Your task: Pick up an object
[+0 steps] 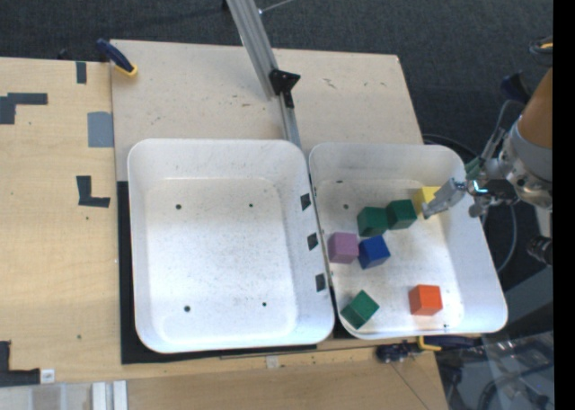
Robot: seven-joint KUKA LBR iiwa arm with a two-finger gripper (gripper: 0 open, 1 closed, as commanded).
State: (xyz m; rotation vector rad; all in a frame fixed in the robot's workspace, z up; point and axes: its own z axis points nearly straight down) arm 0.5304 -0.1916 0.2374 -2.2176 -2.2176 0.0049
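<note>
Blocks lie in the right bin [467,246], on the counter [225,93]: two green [386,217], purple [342,246], blue [374,251], another green [360,307], orange [425,299]. Nearest is the yellow block [424,195], just left of the gripper [446,199], maybe touching; whether the gripper is open I cannot tell

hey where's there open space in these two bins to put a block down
The left bin has a bare floor from wall to wall. In the right bin, the back strip behind the green blocks is free. Its middle is crowded around the blue block and purple block, with the hand near the yellow block.
</note>
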